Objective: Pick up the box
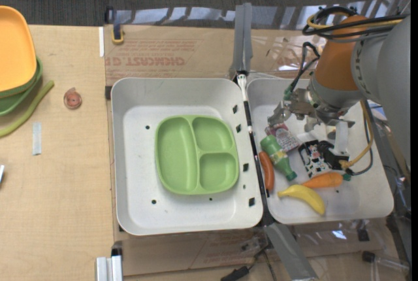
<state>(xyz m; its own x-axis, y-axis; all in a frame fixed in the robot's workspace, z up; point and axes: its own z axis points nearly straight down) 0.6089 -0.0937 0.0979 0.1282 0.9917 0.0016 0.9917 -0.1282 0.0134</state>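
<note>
The box [315,154] is small, black and white, and lies in the middle of the right bin [367,200]. My gripper [311,132] hangs over that bin, just above and behind the box, below the arm's orange band. Its fingers stand apart, one toward the left at a white and red packet [286,137], the other to the right of the box. Nothing sits between them, so the gripper is open.
Around the box lie a green bottle [277,155], an orange pepper [266,170], a carrot [324,180] and a banana [304,197]. The left bin [121,142] holds a green divided plate [196,154]. Orange and green plates [13,61] sit far left.
</note>
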